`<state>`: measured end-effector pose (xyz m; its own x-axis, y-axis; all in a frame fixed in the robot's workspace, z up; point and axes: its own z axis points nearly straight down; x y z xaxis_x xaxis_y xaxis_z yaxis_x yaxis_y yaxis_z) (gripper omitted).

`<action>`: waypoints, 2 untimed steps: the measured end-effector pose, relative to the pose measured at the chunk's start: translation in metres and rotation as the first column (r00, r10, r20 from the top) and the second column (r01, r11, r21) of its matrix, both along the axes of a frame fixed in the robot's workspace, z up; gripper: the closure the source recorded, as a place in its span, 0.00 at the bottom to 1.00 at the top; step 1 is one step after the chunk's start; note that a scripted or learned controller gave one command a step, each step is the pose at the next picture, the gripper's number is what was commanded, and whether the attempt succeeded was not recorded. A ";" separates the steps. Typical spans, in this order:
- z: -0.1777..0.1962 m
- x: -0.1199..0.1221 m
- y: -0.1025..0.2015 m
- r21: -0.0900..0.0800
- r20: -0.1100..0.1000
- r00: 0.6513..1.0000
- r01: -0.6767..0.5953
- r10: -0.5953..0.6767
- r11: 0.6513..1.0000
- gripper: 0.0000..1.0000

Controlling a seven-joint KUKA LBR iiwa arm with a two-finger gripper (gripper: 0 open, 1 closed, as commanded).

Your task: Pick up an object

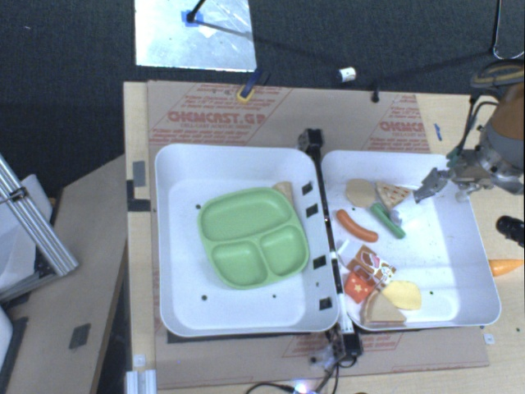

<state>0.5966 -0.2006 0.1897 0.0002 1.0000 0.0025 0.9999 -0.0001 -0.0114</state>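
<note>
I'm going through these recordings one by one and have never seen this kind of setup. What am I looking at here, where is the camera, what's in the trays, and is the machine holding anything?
One camera looks down at a slant on a bench with two shallow white bins. The robot arm reaches in from the right; its gripper hangs over the right bin, above its upper right part, with nothing between its fingers. The left bin holds a green divided plate. The right bin holds toy food: a sausage, a green piece, a tan round piece, a waffle-like wedge, and a cluster of red, yellow and tan pieces near the front. An orange item lies outside the bin, to its right.
</note>
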 end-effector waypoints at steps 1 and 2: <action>0.008 0.003 0.001 -0.003 0.013 1.000 -0.004 0.004 1.000 0.00; -0.037 -0.002 -0.005 -0.003 0.010 1.000 -0.001 0.002 1.000 0.00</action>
